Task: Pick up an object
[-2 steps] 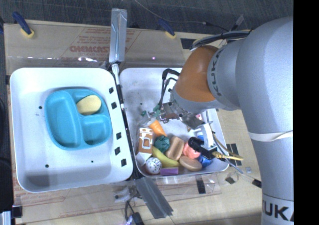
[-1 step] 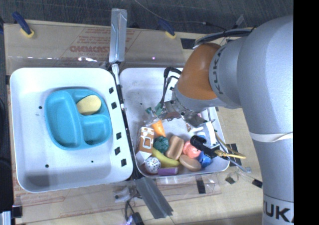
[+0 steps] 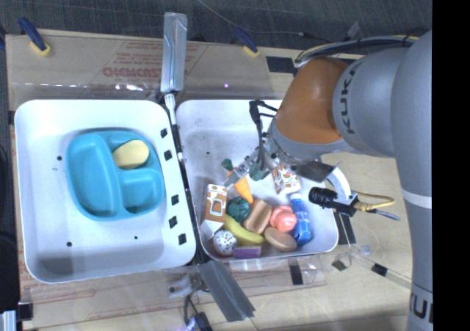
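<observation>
Gripper [image 3: 257, 168]: we are hovering it over the right bin [image 3: 198, 120]; its opening we cannot tell. Toy pile [image 3: 257, 221] is lying just below, toward the near wall.

A robotics lab: clamped cardboard bench [image 3: 132, 65], two white bins [image 3: 37, 197], cables.
</observation>
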Controlling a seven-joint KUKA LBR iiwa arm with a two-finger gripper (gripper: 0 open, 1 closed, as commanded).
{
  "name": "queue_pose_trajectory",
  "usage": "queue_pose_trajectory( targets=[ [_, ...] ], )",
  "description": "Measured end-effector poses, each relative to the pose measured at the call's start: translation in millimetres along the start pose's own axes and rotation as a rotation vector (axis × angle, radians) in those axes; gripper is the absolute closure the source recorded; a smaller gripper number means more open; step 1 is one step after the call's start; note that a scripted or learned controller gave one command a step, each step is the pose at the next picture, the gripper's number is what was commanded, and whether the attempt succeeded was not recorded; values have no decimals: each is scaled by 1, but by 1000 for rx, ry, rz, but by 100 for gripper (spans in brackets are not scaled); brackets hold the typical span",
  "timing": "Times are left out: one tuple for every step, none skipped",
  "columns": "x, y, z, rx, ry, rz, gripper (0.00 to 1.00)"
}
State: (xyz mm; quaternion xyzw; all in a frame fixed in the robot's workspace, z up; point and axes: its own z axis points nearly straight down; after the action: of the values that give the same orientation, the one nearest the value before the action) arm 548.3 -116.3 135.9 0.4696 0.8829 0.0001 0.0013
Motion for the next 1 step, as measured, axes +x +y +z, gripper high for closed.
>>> queue_pose_trajectory(
  targets=[
    [17,127,-63,-2,-1,-365,100]
  ],
)
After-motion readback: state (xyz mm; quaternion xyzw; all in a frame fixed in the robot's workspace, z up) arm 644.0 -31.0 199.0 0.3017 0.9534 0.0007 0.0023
